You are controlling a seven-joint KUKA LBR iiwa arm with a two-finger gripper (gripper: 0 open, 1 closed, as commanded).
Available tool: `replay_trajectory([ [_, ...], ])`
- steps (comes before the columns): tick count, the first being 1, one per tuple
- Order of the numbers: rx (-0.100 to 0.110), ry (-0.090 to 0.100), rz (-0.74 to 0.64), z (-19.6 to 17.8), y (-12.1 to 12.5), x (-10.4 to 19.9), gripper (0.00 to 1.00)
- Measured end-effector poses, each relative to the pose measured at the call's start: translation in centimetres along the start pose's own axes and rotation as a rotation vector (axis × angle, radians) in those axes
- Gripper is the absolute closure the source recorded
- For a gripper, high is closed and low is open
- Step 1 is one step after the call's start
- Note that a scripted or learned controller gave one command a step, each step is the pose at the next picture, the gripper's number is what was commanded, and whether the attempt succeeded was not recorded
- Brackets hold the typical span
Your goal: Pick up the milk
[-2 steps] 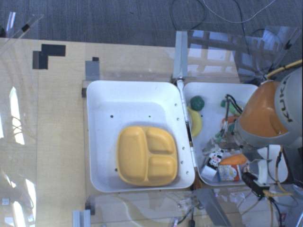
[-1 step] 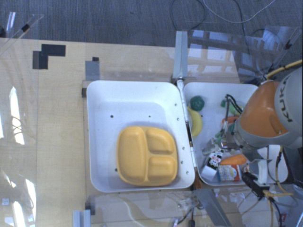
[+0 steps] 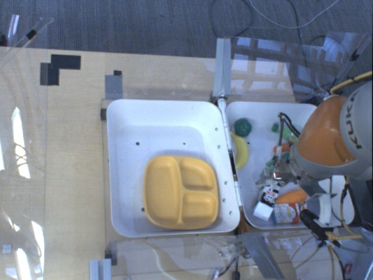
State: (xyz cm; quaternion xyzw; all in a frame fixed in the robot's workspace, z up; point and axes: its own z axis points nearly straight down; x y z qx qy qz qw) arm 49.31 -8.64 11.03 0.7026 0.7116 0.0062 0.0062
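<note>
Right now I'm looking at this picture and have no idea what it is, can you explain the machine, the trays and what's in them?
One camera looks down at a slant on a wooden bench. The grey and orange shape at the right is a robot arm, reaching over the right bin. Its claw is hidden under the arm, so I cannot tell whether it holds anything. The left bin holds a yellow divided plate. The right bin holds small toy foods: a green ball, a yellow piece, a carrot, and a small black-and-white carton, probably the milk.
</note>
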Motion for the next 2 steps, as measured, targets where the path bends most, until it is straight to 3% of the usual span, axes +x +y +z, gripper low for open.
replay_trajectory([
  [1, 0.012, 0.0, -0.098, -1.4, 6.1, -2.3, 1.0],
  [2, 0.011, 0.0, -0.12, -7.4, 10.7, 1.3, 1.0],
])
